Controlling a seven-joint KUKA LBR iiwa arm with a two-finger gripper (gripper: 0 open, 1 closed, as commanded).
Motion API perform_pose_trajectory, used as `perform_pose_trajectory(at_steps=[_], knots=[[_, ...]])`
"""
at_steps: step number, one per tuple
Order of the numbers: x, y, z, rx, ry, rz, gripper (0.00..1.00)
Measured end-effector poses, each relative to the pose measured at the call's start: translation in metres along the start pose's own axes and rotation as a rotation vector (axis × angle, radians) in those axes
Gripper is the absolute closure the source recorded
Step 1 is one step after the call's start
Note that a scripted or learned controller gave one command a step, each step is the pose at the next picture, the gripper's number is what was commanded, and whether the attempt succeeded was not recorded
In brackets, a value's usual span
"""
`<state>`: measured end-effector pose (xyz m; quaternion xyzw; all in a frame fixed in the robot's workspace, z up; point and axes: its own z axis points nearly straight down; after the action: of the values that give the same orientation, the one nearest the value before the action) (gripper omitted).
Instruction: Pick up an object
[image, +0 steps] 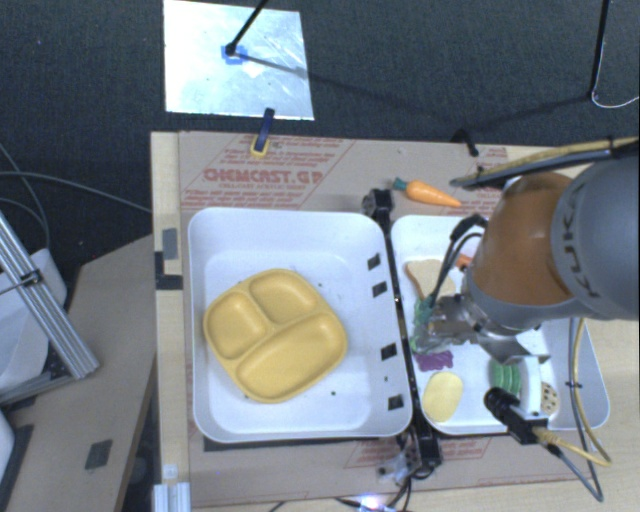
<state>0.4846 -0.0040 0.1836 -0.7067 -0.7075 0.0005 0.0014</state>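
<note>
over the right white bin (597, 392), near its left wall, the grey arm with the orange band (535, 250) reaches down, and its claw (437, 328) is low among the small objects there. i cannot tell the state of the claw, because the wrist covers it and the picture is dark at this place; nothing is seen to be grasped.

several things to pick lie in this right bin. a pale tan flat piece shaped like bread (424, 274) lies toward the far left corner of the bin, just beside the claw. a small purple object (436, 357) lies directly under or beside the claw, so i judge this one is the target, but it is not sure. a pale yellow oval piece (442, 396) lies near the front left corner, and a green ribbed object (505, 378) lies a little to the right of it, partly hidden by the arm.

the left white bin (230, 245) carries only a yellow plastic plate with three compartments (276, 334), lying flat in its middle; i think it is there as a place for putting, not as a thing to pick.

an orange toy carrot (431, 193) lies on the bench outside the bins, at the far edge of the right bin, so it is probably out of play.
</note>
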Motion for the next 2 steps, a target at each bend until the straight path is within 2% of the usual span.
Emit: perform_pose_trajectory(at_steps=[1, 2], knots=[[0.021, 0.002, -0.008, -0.004, -0.001, -0.005, 1.0], [0.007, 0.003, -0.089, -0.011, -0.001, -0.003, 1.0]])
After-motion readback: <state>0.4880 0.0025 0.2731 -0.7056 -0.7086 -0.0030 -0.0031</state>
